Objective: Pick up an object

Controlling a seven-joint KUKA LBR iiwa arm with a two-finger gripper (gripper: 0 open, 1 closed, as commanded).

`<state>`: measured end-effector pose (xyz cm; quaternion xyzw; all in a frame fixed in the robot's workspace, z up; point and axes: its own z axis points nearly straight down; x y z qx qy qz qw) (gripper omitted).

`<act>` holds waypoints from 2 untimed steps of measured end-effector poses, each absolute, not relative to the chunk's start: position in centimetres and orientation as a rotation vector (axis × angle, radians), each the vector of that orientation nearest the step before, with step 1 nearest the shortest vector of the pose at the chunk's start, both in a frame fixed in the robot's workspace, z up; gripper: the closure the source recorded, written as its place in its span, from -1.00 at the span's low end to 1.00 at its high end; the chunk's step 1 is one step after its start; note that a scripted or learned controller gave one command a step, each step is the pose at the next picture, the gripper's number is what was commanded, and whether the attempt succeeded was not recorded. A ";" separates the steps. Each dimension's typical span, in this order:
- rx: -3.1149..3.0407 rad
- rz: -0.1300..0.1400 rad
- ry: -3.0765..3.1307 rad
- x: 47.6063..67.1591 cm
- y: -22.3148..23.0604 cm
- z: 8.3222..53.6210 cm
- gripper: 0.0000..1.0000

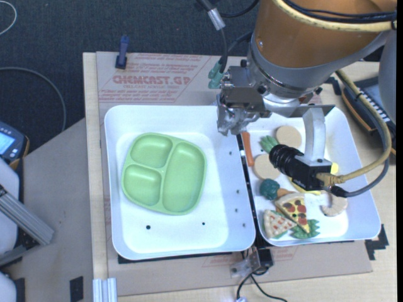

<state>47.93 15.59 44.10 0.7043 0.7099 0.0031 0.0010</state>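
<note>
Arm (321, 30), big, glossy orange band over grey metal wrist, fills 1 o'clock of the frame. It comes down over the divide between the two bins.

Left bin (126, 231), white, shallow, smooth plastic, rounded corners, sits at 8 o'clock. Holds a green plate (165, 173), matte plastic, rounded square, three compartments.

Right bin (359, 212), same white plastic, at 4 o'clock. Holds the toy food, all small, mostly soft-looking or matte plastic: two pizza slices (286, 218) near 5 o'clock, triangular, yellow with red and green spots, touching each other. A tan round cookie (289, 134) up top, another tan disc (262, 166) below it. A carrot (249, 148), thin, orange, lying along the bin's left wall. A dark teal lumpy piece (270, 188), maybe broccoli, hard to tell.

Gripper (230, 123), grey metal block, hangs just beside the carrot's top end, over the bin divide. Cannot tell how the fingers stand, hidden by the body from above. Nothing seen held.

Step, judged: approach or reach, no grasp yet. Nearest candidate is the carrot. Next move likely calls for shifting toward 3 o'clock to centre on it, then descending; the bin wall close by could foul one finger.
</note>
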 end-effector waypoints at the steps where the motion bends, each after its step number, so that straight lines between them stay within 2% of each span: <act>1: 2.213 0.015 2.224 47.9 18.5 50.9 1.00; 2: 2.216 0.008 2.225 50.2 22.7 52.5 1.00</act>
